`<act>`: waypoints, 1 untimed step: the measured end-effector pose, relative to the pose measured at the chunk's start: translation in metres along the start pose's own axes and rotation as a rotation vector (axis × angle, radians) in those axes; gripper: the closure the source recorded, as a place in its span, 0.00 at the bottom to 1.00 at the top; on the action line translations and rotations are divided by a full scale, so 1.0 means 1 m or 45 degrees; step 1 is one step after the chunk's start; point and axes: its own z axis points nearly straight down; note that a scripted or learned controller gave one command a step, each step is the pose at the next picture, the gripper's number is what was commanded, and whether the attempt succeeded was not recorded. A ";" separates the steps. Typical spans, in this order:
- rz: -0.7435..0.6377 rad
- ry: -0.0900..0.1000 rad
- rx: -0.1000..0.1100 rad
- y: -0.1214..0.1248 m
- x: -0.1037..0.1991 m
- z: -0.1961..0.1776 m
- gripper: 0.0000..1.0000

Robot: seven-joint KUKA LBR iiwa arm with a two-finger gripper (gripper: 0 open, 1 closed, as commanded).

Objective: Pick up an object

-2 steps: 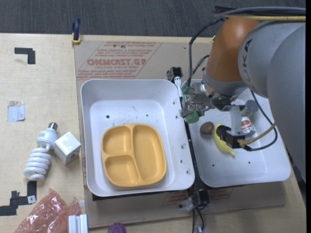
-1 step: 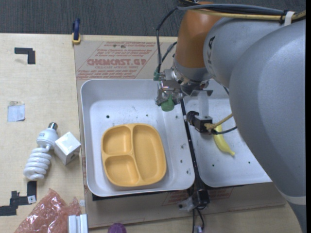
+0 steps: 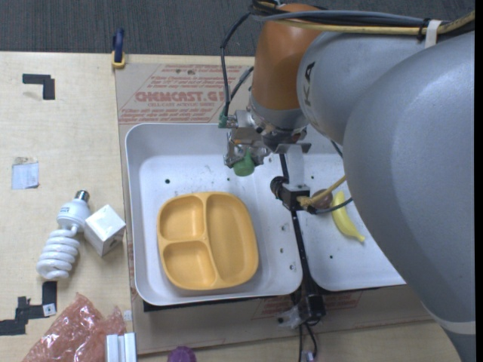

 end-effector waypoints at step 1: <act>0.004 0.000 0.001 -0.065 0.001 -0.020 1.00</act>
